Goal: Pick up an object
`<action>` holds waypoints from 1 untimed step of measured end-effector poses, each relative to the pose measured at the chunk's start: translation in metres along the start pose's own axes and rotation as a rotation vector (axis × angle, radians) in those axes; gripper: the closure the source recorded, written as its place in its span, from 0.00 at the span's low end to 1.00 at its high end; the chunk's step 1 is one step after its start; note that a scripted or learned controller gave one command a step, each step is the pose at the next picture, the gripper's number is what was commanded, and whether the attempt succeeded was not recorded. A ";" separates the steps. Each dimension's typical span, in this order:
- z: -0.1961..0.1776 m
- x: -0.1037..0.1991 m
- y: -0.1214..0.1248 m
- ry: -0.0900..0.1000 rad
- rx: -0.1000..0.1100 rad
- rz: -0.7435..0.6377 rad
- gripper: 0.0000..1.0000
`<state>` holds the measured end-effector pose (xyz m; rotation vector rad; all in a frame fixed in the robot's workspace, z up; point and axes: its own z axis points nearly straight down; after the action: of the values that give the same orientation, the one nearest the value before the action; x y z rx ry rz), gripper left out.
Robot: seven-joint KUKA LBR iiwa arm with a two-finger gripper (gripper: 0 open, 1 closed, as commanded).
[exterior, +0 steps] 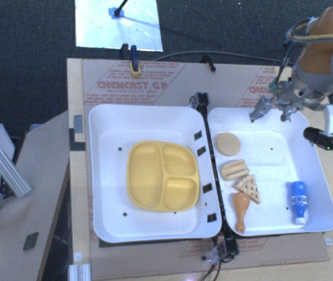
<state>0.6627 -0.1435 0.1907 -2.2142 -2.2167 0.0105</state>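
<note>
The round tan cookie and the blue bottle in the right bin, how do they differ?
The round tan cookie is a flat disc, while the blue bottle with a white cap end is a long cylinder lying on its side. The cookie sits near the bin's upper left, by the divider; the bottle lies at the lower right, by the outer wall. Both rest in the right white bin, apart from the gripper.

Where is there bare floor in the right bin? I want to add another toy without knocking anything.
The right bin is bare between the blue bottle and the food cluster, and along its far wall under the claw. Crowded: the left side, with cookie, bread roll, pizza slice and drumstick.
</note>
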 end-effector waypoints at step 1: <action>-0.008 0.000 0.003 -0.002 -0.012 -0.002 0.00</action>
<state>0.6656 -0.1434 0.1983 -2.2192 -2.2259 -0.0013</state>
